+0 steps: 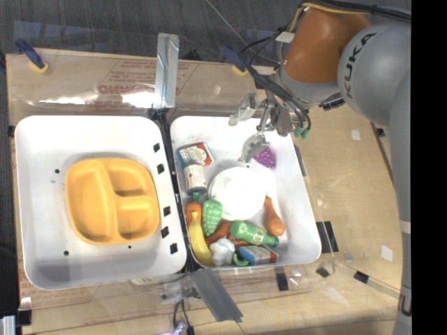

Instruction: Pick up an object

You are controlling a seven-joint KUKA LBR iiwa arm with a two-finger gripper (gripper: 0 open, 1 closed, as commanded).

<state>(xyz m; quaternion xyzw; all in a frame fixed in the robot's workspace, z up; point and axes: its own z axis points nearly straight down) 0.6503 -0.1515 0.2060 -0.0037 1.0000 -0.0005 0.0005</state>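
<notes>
- While my arm [370, 54] reaches in over the right bin [307, 218], I see the gripper [253, 145] hanging above that bin's far edge, beside a purple bunch of grapes [265, 158].
- Whether its fingers are spread or clenched I cannot tell.
- Toward the right bin's middle lies a white plate [239, 192]; a can [195, 179] and a small carton [195, 153] sit along its left wall.
- At its near edge I see a banana [198, 240], a green bottle [253, 234] and a carrot [274, 218].
- A yellow divided tray [112, 199] rests in the left bin [35, 145].
</notes>
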